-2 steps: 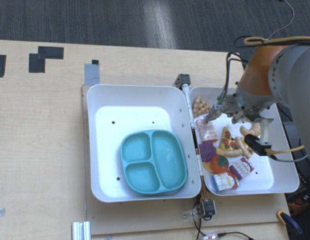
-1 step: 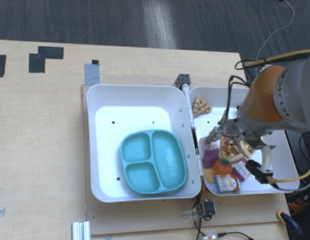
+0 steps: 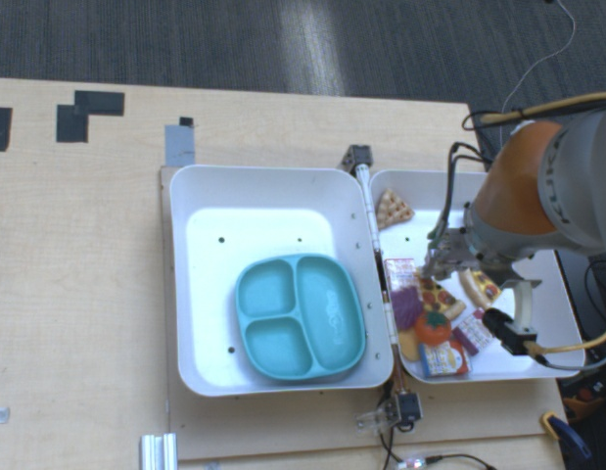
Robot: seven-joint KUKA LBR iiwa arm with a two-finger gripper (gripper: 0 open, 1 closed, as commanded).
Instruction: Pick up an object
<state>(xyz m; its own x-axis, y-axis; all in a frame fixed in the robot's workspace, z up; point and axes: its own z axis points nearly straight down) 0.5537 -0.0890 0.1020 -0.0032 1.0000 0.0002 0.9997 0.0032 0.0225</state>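
Observation:
My gripper (image 3: 441, 265) hangs low over the middle of the right bin (image 3: 420, 189), right above a heap of small toy foods. Under and beside it lie a purple bunch of grapes (image 3: 406, 307), a pink packet (image 3: 399, 271), an orange round piece (image 3: 432, 330) and a yellow-white piece (image 3: 478, 287). A blue-and-white tub (image 3: 442, 361) and a red-and-white packet (image 3: 474, 333) lie nearer the bin's front. A tan waffle-like slice (image 3: 392, 207) lies alone at the bin's back left. The wrist hides what is directly beneath the gripper.
The left bin (image 3: 200, 204) bears a light blue three-part plate (image 3: 301, 314) toward its front right. The ridge where both bins meet (image 3: 374, 253) runs just left of the heap. A black cable (image 3: 518, 346) loops over the right bin's front right part.

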